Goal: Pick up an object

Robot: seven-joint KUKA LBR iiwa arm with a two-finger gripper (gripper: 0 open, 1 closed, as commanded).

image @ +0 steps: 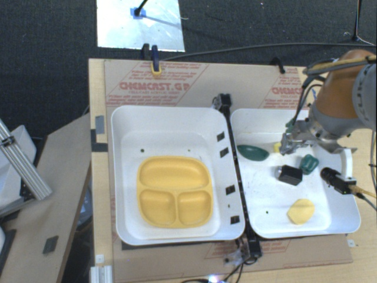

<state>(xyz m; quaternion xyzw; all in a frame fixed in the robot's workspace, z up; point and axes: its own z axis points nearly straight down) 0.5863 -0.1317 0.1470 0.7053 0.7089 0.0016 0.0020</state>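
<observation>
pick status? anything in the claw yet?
Done: the arm has reached into the right bin, and the claw sits low near its back wall. In hand: nothing visibly gripped. Left: the whole pick. The green piece, black block, teal piece and yellow piece all lie on the floor.

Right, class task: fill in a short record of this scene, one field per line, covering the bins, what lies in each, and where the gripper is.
left bin: holds a yellow divided tray
right bin: holds a green oval piece, a black block, a teal piece, a yellow lump
gripper: low over the right bin's far side, between the green oval piece and the teal piece
held object: none visible between the fingers
arm: enters from the right
</observation>
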